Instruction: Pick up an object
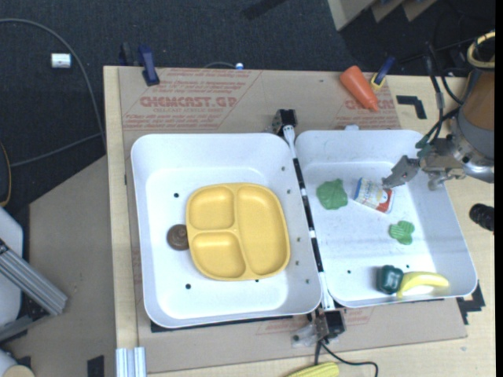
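Jaws [395, 176]: at the right of the frame, over the right bin [452, 218], tip low beside the upper right edge of the small white packet [372, 195]; open or shut, cannot tell; nothing visibly held between them.
Small white packet: upper middle of the right bin, red and blue print, lying flat and slightly tilted; likeliest target, judging by the nearness of the jaws.
Green leafy piece [332, 195]: just left of the packet, near the bin's left wall.
Small green piece [402, 232]: right of centre in the right bin, below the packet, well apart from it.
Banana [423, 283]: lower right of the right bin, touching or just beside a dark green block [388, 279].
Yellow divided plate [236, 231]: centre of the left bin [149, 171], with a brown round thing [178, 237] at its left edge; well apart from the jaws.
Orange carrot-shaped toy [359, 88]: on the tabletop [204, 96], upper right, outside both bins.
Risk, thin packet: probably hard to get under; a close on its edge likely to slide it or pinch nothing.
Risk, offset: tip sits at the packet's corner, not its middle; grip may catch a corner and slip on lifting.
Risk, neighbour: a shoved packet could bump the green leafy piece.
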`<state>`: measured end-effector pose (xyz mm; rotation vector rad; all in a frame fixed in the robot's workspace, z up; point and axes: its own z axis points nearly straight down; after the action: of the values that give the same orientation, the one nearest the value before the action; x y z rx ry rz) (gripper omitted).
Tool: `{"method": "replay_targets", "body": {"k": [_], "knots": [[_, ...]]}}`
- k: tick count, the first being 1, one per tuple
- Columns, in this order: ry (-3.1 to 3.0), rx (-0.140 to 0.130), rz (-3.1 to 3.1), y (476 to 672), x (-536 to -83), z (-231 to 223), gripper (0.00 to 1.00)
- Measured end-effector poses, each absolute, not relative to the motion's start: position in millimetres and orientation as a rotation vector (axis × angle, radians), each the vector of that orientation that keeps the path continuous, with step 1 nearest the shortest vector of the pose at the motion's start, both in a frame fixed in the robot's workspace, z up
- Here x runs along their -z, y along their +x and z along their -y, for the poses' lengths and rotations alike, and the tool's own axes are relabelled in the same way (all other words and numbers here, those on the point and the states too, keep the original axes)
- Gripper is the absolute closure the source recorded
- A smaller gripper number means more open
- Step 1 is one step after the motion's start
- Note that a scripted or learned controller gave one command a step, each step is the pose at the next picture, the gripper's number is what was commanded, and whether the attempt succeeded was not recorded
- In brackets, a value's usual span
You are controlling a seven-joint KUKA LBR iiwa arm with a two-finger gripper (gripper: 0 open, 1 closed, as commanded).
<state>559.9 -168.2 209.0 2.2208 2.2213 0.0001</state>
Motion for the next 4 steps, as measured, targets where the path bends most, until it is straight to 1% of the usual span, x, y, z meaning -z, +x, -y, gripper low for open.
{"method": "replay_targets", "body": {"k": [1,2,3,4], "knots": [[2.223,0.002,-2.223,554.1,-146.6,172.9,0.0],[2.221,0.001,-2.223,583.7,-84.3,176.9,0.0],[2.215,-0.003,-2.22,667.9,-156.1,206.4,0.0],[2.222,0.002,-2.224,612.0,-83.5,174.8,0.0]]}}
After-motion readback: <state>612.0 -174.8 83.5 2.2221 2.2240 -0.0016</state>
